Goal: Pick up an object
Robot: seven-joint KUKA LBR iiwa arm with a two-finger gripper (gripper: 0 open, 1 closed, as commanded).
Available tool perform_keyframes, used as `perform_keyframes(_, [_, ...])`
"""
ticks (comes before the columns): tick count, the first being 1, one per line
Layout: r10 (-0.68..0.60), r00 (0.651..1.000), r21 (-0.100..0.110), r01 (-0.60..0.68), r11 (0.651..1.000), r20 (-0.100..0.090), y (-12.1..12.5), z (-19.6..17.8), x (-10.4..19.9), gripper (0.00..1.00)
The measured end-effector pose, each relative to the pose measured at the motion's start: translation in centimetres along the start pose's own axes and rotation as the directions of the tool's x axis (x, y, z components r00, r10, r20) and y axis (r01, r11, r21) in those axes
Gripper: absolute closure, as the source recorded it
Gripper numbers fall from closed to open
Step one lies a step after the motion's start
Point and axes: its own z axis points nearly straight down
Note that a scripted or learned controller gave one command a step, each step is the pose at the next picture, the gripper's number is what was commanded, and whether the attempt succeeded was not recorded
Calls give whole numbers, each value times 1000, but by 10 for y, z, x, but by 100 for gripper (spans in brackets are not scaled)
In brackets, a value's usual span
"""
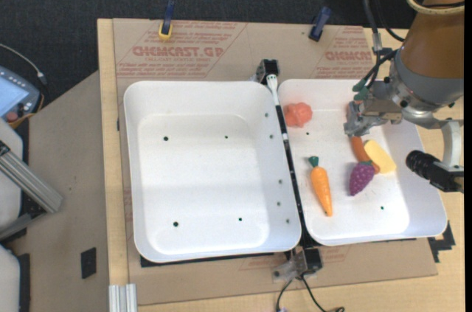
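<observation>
The hand hangs just above the sausage in the right bin; its grip cannot be told.

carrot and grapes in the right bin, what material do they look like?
Carrot: probably moulded plastic toy, uniform orange with a green top and a smooth, slightly glossy look. Grapes: likely the same, one solid purple lump with bumps. Too small to rule out rubber or foam.
</observation>
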Motion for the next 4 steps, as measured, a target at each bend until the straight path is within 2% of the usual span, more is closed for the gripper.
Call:
perform_keyframes(1, [-10,1000,20,10,1000,-7,-17,103,50,100])
perform_keyframes(2, [-12,1000,-16,12,1000,-4,66,-54,71,100])
perform_keyframes(3, [-5,1000,21,6,1000,-5,-2,58,84,100])
perform_keyframes(4, [-3,1000,0,3,1000,-1,48,1,28,100])
